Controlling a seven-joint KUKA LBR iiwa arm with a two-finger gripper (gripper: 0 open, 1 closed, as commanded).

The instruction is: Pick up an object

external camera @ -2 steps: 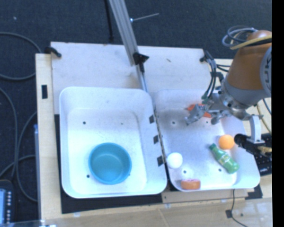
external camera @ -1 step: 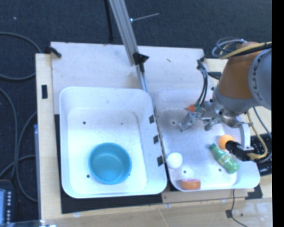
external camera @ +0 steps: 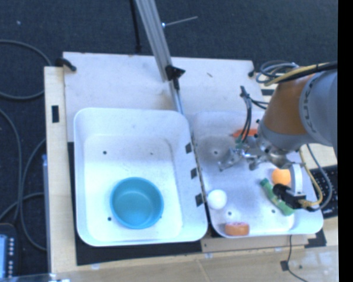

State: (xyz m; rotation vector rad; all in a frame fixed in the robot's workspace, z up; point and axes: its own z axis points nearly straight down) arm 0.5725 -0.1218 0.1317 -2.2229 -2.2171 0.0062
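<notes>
Jaws unreadable, open or closed; nearby white ball (external camera: 216,198) looks light, hard, slippery, so pinch across its middle.

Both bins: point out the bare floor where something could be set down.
Left bin: bare across its upper half, above the blue bowl; thinner strips beside the bowl. Right bin: one bare patch, bordered by the gripper, white ball, orange piece and green object. Its right side is crowded, with the orange ball and arm.

blue bowl (external camera: 136,202) glossy, probably plastic; left bin (external camera: 129,135) smooth; bench (external camera: 56,216) matt wood
</notes>
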